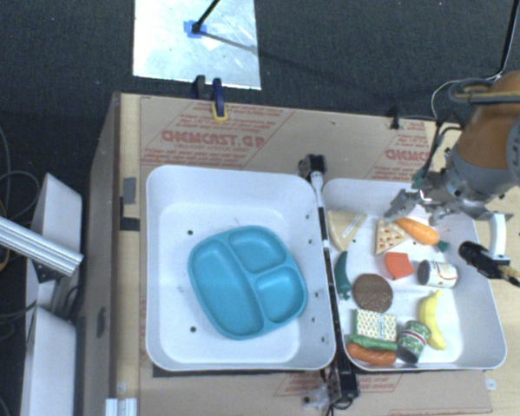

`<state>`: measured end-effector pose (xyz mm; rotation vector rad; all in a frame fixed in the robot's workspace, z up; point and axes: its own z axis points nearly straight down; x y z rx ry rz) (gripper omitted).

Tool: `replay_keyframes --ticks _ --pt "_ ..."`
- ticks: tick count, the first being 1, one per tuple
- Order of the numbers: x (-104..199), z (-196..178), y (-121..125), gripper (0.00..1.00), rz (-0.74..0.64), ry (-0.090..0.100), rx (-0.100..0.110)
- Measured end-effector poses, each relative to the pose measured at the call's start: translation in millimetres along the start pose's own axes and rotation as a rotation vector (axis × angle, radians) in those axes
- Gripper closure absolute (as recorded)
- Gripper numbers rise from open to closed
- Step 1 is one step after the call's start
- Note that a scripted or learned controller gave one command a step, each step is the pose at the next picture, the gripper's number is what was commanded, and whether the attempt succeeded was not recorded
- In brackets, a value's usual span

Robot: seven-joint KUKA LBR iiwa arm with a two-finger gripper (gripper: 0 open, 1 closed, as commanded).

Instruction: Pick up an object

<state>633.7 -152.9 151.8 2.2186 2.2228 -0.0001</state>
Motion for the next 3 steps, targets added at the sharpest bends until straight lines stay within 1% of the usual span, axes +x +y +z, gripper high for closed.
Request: replay_keyframes --ticks 1,2,3 --pt "20 33 -3 0.00 -0.002 0.001 0.000" --pt "8 68 -29 0.00 0.000 0.000 0.000" --pt "14 67 -57 0.00 0.001 0.001 0.000"
